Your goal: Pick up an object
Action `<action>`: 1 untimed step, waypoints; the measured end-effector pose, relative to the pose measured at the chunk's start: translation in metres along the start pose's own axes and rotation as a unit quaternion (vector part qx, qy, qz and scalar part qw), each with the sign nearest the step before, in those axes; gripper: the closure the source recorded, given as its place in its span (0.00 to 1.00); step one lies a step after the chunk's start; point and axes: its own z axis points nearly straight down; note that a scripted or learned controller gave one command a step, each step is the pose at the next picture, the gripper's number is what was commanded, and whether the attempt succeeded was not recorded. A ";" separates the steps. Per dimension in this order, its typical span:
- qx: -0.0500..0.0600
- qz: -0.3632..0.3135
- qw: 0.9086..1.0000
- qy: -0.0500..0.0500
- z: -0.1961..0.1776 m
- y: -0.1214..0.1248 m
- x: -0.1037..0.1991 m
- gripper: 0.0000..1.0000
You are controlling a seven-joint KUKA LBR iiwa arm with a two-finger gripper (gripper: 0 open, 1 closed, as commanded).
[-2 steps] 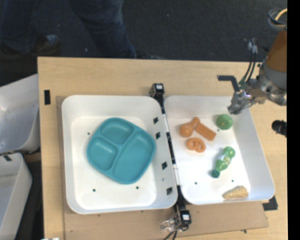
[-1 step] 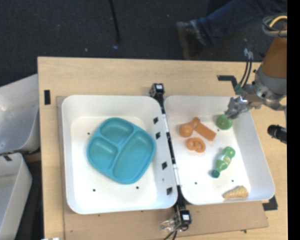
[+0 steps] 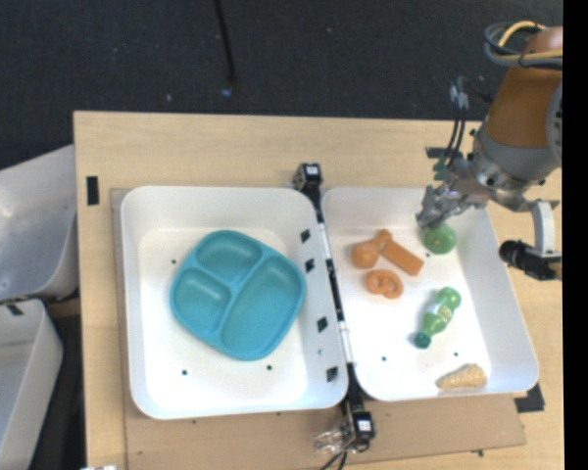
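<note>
Two bins sit side by side: the left bin (image 3: 142, 262) bears a blue divided plate (image 3: 237, 294); the right bin (image 3: 500, 331) holds orange pieces (image 3: 385, 253), a green bottle (image 3: 437, 315) and, far right, a green ball (image 3: 438, 238). Directly over it hangs the gripper (image 3: 437, 210); its grip I cannot tell.
</note>
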 end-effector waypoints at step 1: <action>0.001 0.000 1.000 0.000 -0.001 -0.009 0.044 1.00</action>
